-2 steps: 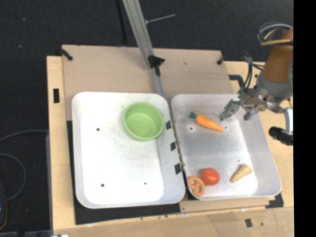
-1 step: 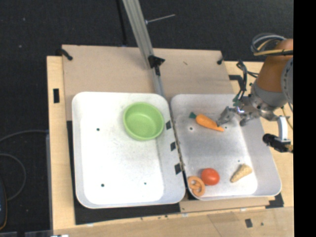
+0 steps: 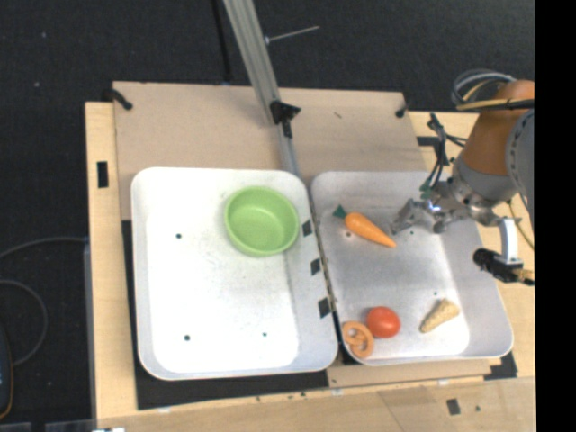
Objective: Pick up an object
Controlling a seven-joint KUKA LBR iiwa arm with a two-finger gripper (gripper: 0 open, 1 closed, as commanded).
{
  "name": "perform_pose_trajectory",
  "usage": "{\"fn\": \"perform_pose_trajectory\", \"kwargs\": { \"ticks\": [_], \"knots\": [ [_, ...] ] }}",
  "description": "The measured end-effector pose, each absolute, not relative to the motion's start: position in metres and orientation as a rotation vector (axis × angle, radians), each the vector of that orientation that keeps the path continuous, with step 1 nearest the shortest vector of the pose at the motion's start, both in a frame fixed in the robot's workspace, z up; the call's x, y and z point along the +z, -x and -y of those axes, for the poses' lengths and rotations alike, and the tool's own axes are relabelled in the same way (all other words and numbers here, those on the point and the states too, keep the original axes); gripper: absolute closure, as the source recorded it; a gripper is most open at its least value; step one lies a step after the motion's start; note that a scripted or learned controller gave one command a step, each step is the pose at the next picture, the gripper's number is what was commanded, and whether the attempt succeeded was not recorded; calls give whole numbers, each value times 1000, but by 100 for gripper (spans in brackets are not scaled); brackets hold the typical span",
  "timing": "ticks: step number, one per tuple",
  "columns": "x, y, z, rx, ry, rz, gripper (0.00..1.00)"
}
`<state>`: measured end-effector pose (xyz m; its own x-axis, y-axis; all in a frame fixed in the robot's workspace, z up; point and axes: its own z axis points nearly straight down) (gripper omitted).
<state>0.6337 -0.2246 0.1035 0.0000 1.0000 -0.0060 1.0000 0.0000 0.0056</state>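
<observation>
The end effector [image 3: 407, 219] hangs low in the right bin [image 3: 477, 340], tips pointing left, just beside the thick end of the carrot [image 3: 369, 229], which lies aslant in the far-left part of that bin. Fingers appear parted, with nothing between them. A tomato [image 3: 383, 321], a pretzel-like piece [image 3: 357, 338] and a pale wedge [image 3: 440, 315] sit near the bin's front; a green bowl [image 3: 262, 221] occupies the left bin [image 3: 162, 331]. Judgement: the carrot is the likeliest target. Recommended: centre over its thicker body, straddle it across its width, descend fully before closing.
</observation>
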Motion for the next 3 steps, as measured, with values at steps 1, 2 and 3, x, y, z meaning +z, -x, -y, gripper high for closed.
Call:
{"fn": "perform_pose_trajectory", "kwargs": {
  "ticks": [1, 2, 3],
  "knots": [
    [114, -633, 225, -1, -2214, -2217, 100],
    [158, -633, 225, 5, -2216, -2219, 100],
    [223, -638, 228, 6, -2211, -2219, 100]
  ]
}}
